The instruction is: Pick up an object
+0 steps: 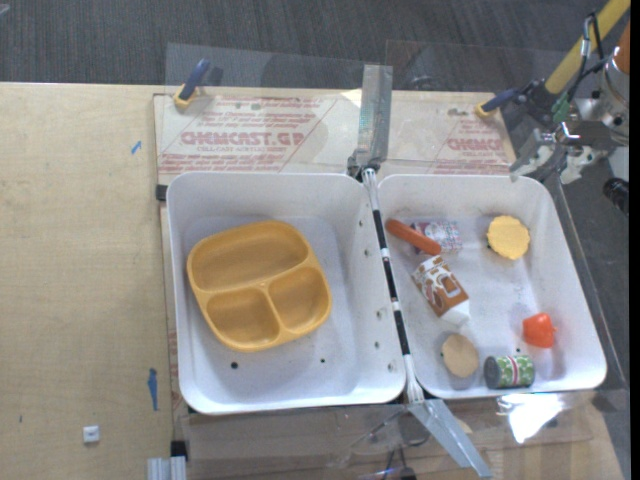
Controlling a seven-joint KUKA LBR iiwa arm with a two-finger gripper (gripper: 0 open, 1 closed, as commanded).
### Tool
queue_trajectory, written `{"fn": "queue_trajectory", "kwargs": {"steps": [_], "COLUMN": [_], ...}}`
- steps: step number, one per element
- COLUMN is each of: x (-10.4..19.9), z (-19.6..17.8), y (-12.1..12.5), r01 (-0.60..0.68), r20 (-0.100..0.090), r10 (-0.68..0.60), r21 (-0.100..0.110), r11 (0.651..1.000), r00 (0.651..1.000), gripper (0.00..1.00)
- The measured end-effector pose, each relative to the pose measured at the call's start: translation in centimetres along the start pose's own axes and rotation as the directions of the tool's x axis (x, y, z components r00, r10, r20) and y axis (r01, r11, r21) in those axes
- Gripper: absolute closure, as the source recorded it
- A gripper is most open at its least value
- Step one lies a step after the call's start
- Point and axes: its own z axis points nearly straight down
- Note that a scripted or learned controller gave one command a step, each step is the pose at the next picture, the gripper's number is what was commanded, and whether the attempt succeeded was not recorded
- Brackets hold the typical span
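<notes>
right bin (570, 268) centre seemingly open, items ringing it

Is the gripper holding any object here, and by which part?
Nothing is held. The gripper sits beyond the right bin's far corner, with no object between its fingers.

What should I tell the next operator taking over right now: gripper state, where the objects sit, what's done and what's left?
Gripper: above the right bin's far right corner, outside the rim, holding nothing that can be seen; finger state unclear.
Right bin: orange carrot-like piece, brown and white carton, yellow disc, red piece, tan disc, green can.
Left bin: yellow divided plate.
Done: nothing picked.
Left: descend on one object, grasp and lift.
</notes>
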Motion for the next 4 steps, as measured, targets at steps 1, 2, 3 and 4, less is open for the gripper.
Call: {"fn": "queue_trajectory", "kwargs": {"steps": [1,2,3,4], "x": [-1.8,-2.5,-2.8,3.9], "z": [13.1,18.8,16.9,7.0], "y": [-0.2,0.3,0.7,2.6], "r01": [0.055,0.007,0.009,-0.042], "r20": [0.0,-0.003,0.007,0.001], "r10": [-0.055,-0.007,-0.009,0.042], "r21": [0.0,-0.005,-0.018,-0.003], "r11": [0.998,1.0,1.0,0.999], "r00": [0.998,1.0,1.0,0.999], "gripper": [0.0,0.0,1.0,1.0]}}
